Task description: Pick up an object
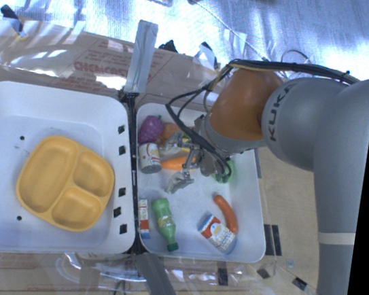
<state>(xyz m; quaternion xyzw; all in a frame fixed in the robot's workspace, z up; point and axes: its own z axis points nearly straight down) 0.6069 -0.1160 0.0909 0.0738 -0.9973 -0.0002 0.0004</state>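
**Arm bent low over the right bin, gripper among the toy food**

The grey KUKA arm point(324, 130) reaches in from the right, its orange band point(241, 111) arched above the wrist, and bends down over the shallow white right bin point(255, 223). The wrist hangs over the bin's upper middle, black cables looping around it. Below it the two-finger gripper point(181, 177) points down and toward the bin's left wall, its metal fingers point(176, 183) just above the bin floor. Whether the fingers are spread or closed cannot be told, and nothing is seen between them.

Taking the right bin as landmark: a purple plastic grape-like fruit point(150, 130) lies in its upper left corner, with a small tin can with a white label point(149, 157) just below it against the left wall. An orange carrot-like piece point(174, 163) lies just beside the gripper, partly under the wrist. A green round item point(224, 175) peeks out at the wrist's right. A red-orange sausage point(226, 212) lies right of centre, a small white and orange carton point(217, 233) below it near the lower edge. A green plastic bottle point(164, 223) lies in the lower left, beside a thin red and white packet point(142, 218) along the left wall.

Left of that bin, the second white bin point(11, 111) holds a yellow three-compartment plastic tray point(64, 182).
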